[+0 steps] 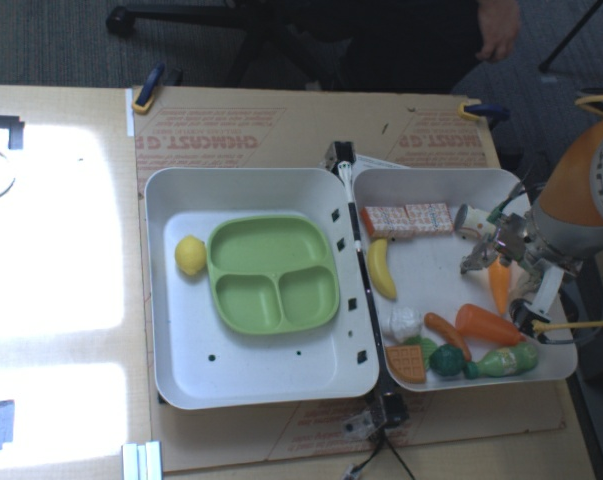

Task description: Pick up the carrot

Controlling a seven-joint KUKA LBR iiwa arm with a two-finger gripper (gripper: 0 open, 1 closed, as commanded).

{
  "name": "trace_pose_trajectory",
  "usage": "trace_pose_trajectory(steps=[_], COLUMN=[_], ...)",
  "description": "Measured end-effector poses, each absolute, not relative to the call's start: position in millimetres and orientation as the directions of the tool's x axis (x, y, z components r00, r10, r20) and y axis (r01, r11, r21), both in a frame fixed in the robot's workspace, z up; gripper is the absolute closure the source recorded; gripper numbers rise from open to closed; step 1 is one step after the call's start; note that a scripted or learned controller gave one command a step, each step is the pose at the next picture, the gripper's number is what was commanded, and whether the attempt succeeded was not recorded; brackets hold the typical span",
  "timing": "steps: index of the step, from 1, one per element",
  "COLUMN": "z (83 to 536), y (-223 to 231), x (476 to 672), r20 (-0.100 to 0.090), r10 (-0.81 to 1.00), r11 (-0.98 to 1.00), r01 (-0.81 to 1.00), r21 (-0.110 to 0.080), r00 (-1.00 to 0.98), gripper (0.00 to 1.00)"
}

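Orange carrot [488,321] near gripper [493,258]; mirrored red cardboard [211,138] lettering, illegible.

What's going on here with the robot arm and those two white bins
A grey KUKA arm reaches in from the right, its gripper low over the right bin. An orange carrot stands right at the gripper, but a grasp can't be confirmed. A banana and other toy food lie nearby. The left bin holds a green divided plate and a lemon.

glossy plastic carrot [489,323], matt green tray [273,274]
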State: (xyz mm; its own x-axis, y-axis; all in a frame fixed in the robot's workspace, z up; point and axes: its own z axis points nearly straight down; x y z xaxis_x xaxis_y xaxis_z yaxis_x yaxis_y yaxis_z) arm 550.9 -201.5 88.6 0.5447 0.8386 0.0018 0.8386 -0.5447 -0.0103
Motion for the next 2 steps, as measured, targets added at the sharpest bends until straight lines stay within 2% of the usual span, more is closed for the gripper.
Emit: trace_pose_trajectory(steps=[1,2], z=[95,89], y=[-202,-198], x=[550.5,501.5], r20=[-0.001,-0.001], r10=[0.840,0.816], r11=[-0.543,-0.578], r01=[0.840,0.816], r21=[-0.015,-0.007], r00=[0.543,0.578], gripper=[1.00,1.00])
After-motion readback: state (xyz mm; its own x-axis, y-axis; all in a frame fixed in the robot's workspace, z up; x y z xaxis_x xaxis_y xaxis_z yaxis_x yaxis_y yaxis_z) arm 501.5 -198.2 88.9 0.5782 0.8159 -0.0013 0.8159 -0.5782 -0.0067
